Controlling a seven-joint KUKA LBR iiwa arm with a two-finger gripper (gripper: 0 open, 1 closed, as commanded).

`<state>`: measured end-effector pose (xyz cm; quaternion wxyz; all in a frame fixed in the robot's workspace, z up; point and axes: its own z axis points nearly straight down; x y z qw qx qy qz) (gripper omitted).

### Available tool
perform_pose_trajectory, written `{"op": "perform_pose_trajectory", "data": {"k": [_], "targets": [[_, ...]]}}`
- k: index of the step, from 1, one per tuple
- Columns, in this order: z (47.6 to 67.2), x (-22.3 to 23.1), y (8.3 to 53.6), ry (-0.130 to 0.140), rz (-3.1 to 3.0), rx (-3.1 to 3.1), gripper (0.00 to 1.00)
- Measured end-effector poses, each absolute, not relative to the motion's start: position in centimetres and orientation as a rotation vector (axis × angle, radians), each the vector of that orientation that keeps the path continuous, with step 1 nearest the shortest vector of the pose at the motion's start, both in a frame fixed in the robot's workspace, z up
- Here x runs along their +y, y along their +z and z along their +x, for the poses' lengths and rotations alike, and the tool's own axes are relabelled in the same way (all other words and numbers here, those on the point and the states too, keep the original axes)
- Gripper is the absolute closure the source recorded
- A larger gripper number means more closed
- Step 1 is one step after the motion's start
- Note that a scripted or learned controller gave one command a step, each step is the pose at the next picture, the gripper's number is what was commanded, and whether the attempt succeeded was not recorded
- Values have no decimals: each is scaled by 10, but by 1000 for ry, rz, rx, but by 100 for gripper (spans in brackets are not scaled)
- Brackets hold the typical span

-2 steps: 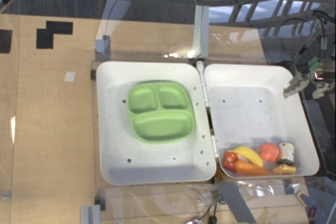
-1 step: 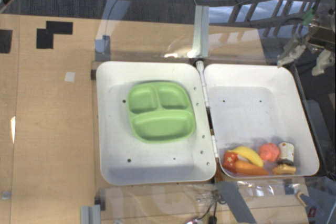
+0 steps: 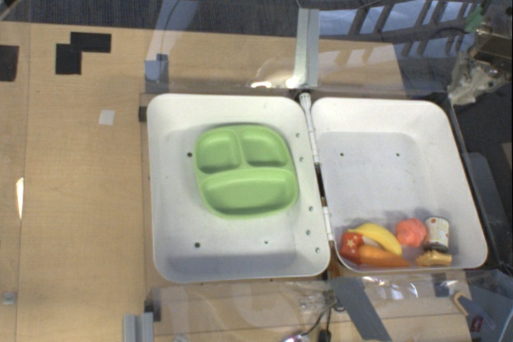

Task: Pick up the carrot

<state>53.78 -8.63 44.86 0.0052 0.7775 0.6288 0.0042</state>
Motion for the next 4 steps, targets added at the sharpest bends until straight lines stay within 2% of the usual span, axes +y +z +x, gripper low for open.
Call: {"op": "perform_pose_trajectory", "data": {"k": [1, 2, 3, 4], "targets": [[508, 37, 435, 7, 2464, 1945, 100], [509, -32, 384, 5, 2271, 2165, 100], [529, -123, 433, 7, 2228, 2204, 100], [531, -122, 445, 12, 2217, 2207, 100]]}}
